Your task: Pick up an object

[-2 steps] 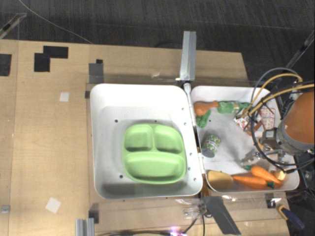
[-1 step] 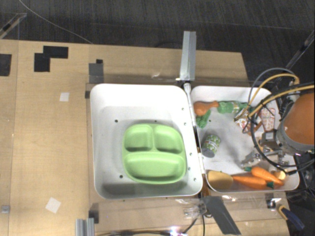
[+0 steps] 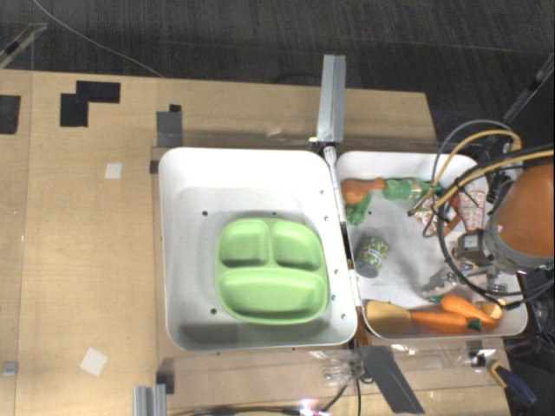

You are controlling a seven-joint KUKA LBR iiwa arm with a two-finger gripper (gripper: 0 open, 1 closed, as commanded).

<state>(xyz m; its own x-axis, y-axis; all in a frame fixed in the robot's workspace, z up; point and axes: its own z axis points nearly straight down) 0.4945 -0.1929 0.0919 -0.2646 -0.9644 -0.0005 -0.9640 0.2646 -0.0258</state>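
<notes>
The right bin (image 3: 395,232) holds several small objects. An orange-brown drumstick-shaped toy (image 3: 360,189) lies at its back left, with a green piece (image 3: 401,187) beside it. A small green-labelled can (image 3: 373,254) lies on its side near the bin's left wall. Two orange carrots (image 3: 451,315) and a tan wedge (image 3: 388,316) rest along the front wall. My gripper (image 3: 451,277) reaches in from the right, low over the bin floor just behind the carrots and to the right of the can. Cables and the wrist hide its tip.
The left bin (image 3: 186,232) holds a green divided plate (image 3: 271,269) at its middle. A metal post (image 3: 331,102) stands behind the wall between the two bins. The arm's orange band (image 3: 529,219) and looped cables (image 3: 460,189) hang over the right bin's right half.
</notes>
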